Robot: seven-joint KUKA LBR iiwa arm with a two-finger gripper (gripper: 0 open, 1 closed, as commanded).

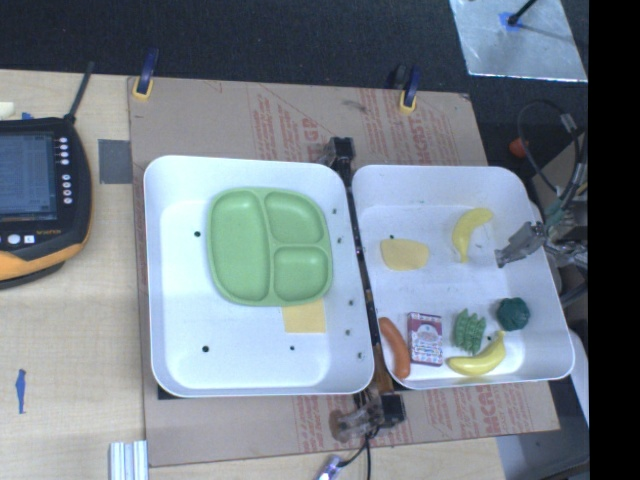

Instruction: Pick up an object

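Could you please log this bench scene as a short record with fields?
left bin: green three-compartment plastic plate; pale yellow flat square touching its near edge
right bin: two yellow bananas, pale yellow slab, orange sausage, red printed box, green ridged vegetable, dark green round item
end effector: over right bin's right side, holding nothing visible

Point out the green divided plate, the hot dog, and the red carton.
green divided plate [268, 246], camera view, middle ridge.
hot dog [395, 347], camera view, mid-length.
red carton [426, 339], camera view, front face.
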